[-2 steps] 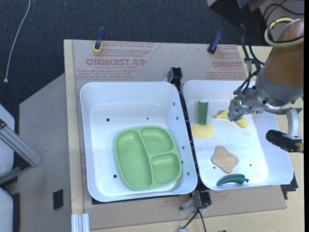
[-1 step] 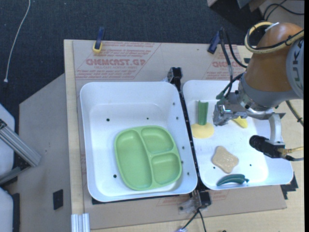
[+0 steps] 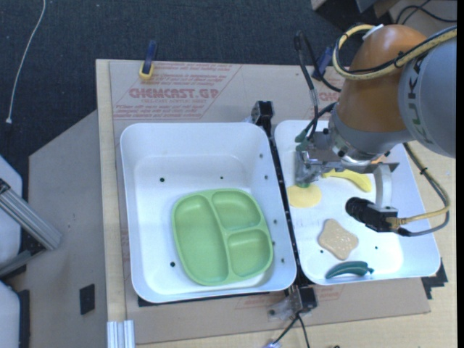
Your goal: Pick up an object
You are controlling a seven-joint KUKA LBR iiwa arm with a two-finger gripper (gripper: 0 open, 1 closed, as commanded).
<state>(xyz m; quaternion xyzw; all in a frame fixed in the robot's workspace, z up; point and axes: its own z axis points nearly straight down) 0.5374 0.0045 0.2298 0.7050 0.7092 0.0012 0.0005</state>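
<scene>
Logged 2 shallow white bins side by side on a board with red lettering [image 3: 174,93]. Found the gripper [image 3: 307,178] low in the right bin [image 3: 409,241], close to its left wall, pointing down. Placed its tip directly over the upper edge of the yellow disc [image 3: 305,196], flat on the bin floor; cannot tell whether touching. Cannot tell how wide the gripper stands, with the opening too blurred and crowded by the wrist. Counted 3 more items in the same bin:
- a yellow curved piece [image 3: 353,178] just right of the gripper, partly under the arm;
- a tan slice-shaped piece [image 3: 338,239] nearer the front, apart from the disc;
- a teal curved item [image 3: 349,270] close to the front rim.

Noted in the left bin [image 3: 181,154] 1 green plate [image 3: 221,234] with 3 compartments, flat, toward the front. Noted a blue and yellow clamp [image 3: 148,60] on the board's far edge.
</scene>
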